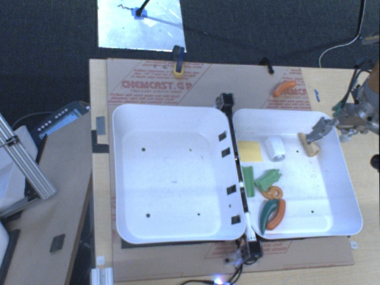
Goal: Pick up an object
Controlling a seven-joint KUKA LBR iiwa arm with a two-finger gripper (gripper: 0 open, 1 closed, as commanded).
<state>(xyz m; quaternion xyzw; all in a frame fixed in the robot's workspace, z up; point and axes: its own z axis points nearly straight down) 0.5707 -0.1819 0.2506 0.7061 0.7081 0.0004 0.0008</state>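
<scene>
Tan bench (332, 260) on dark carpet, topped by a cardboard sheet (160, 79) printed in red, with 2 shallow white bins side by side on it. Left bin (172, 171) showing just its white floor with a few small dark dots; right bin (338, 218) carrying all the loose items. Taking the right bin as landmark: yellow square sponge (250, 151) near its upper-left corner, white cylinder (275, 148) just right of the sponge, tan wooden block (309, 145) further right near the upper wall. Lower down along the bin's left wall, a green strip (247, 181) standing lengthwise, a second green piece (268, 177) just beside it, a small orange curl (274, 192) touching that piece's lower end, then a teal and orange curved toy (273, 213) near the bin's bottom-left corner. Beyond the bin's top wall, on the cardboard, an orange sausage-shaped toy (285, 88). Over the bin's upper-right edge, the gripper (321, 129) reaching in, grey tip just above and right of the wooden block, nothing seen between the fingers; open or closed, cannot tell. Well off the bin toward the far upper left, a shiny square plate (141, 16) on the carpet and a yellow clamp (178, 70) on the cardboard's top edge.
</scene>
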